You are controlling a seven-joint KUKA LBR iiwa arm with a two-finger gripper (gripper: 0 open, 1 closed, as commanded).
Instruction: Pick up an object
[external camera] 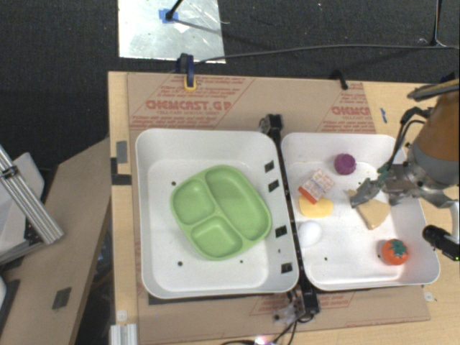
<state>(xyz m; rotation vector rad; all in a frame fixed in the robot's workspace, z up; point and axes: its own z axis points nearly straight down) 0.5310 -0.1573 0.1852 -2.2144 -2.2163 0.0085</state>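
Overhead, we see two shallow white bins with smooth, glossy walls and rounded corners sitting side by side on a tabletop (pixel 122 192) covered with brown cardboard printed in red letters. Black clips line the seam where the bins meet.

Inside the left bin (pixel 154 157) lies a pale green plate (pixel 219 210), smooth plastic, oval, moulded into three compartments; it sits tilted across the bin floor.

Inside the right bin (pixel 417 272) we count several small things. A purple ball (pixel 346 164), round and matte, rests near the back. A small box (pixel 317 185), white with red print, lies just behind a flat yellow piece (pixel 317 208) with a rounded outline, the two touching or nearly so. A white egg-like lump (pixel 309 231) sits near the bin's left wall and is hard to tell from the white floor. A tan wedge (pixel 374 213) shaped like a cheese slice lies mid-bin, and an orange, rounded toy with a green top (pixel 394 251) sits toward the front right.

Reaching in from the right, the grey arm (pixel 440 142) is cut off by the edge of the view. Its dark claw (pixel 368 191) hangs right at the tan wedge's upper edge, partly covering it; we cannot tell whether the fingers are apart or together, nor whether they touch the wedge.
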